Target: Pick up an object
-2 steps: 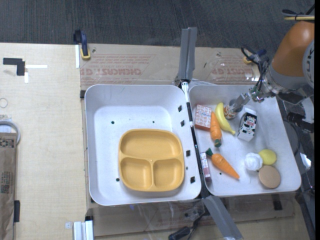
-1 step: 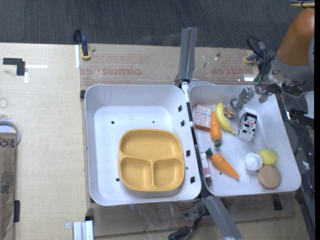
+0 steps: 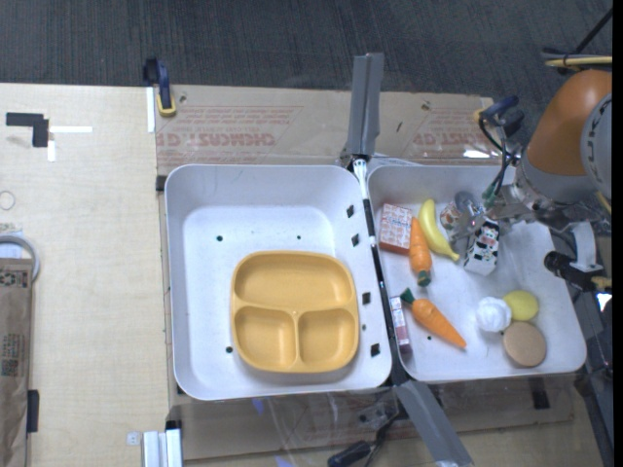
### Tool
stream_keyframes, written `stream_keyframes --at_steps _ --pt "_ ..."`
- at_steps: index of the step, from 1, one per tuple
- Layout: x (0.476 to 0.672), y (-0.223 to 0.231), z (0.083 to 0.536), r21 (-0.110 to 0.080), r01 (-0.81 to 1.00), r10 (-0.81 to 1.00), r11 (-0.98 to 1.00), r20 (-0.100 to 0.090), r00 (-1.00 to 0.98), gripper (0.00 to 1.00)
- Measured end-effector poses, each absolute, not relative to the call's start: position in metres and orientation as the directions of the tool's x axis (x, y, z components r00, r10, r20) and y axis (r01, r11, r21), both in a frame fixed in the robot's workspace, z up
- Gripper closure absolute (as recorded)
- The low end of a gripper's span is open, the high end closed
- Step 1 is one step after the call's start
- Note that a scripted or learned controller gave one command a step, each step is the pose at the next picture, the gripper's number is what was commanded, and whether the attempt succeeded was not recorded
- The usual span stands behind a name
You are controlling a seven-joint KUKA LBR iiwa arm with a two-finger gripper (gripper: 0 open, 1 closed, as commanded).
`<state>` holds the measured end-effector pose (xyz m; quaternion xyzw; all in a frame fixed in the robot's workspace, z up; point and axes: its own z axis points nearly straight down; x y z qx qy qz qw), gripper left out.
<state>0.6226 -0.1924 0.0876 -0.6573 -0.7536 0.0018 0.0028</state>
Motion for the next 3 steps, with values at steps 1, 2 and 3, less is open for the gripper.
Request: stream_keyframes --at_steps 1,2,3 --pt "0.624 -0.193 0.094 -0.007 0.990 0.991 0.137 0.002 -0.137 1.00" --pt "0.582 -0.209 0.091 -0.001 0.971 0.971 0.240 0.000 -0.240 1.00" --pt "0.632 -0.216 0.203 0.000 0.996 0.996 0.090 -0.002 -0.090 1.00"
